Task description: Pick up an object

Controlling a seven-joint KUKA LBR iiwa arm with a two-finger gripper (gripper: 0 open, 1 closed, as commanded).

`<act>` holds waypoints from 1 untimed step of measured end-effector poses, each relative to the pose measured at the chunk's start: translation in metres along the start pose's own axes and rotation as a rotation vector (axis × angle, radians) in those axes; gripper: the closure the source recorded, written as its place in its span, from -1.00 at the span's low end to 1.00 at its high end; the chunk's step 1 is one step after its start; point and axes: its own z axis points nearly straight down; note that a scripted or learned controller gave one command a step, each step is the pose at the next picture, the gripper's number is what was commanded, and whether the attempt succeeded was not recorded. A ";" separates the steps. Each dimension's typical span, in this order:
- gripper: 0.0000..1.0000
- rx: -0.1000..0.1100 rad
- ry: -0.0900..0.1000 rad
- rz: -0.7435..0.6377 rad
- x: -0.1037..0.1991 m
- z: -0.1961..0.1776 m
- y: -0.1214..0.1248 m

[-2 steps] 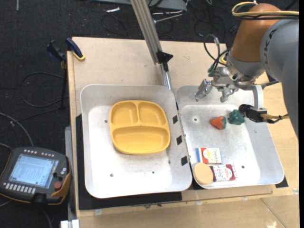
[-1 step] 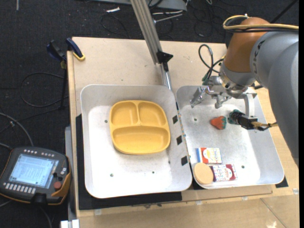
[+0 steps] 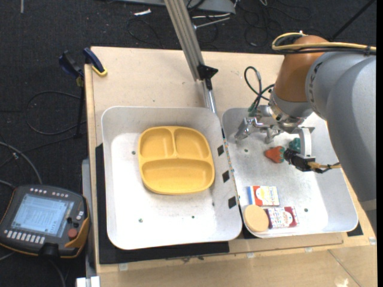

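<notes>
My fingers are apart with nothing between them, low over the far end of the right bin. I judge that spread is for straddling something before closing, so the pick is not yet made.

The closest candidate is a small red piece, lying on the bin floor just beside my fingers, on the side toward the arm and a little nearer the camera. It looks rounded and small enough to fit between them, but it is not in the gap now. I would need a short shift over it before closing. A green bit lies just past it; I cannot tell what that is.

Well apart from my fingers, at the bin's near end, lie a flat box, a red packet and a tan disc, crowded together. Flat and touching, they would be harder to pinch, which is likely why I am up here.

Across the wall, on the side away from the arm, a yellow tray fills the middle of the left bin, probably too wide for me.
</notes>
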 end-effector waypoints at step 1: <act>1.00 -0.005 -0.001 0.000 0.000 -0.013 0.001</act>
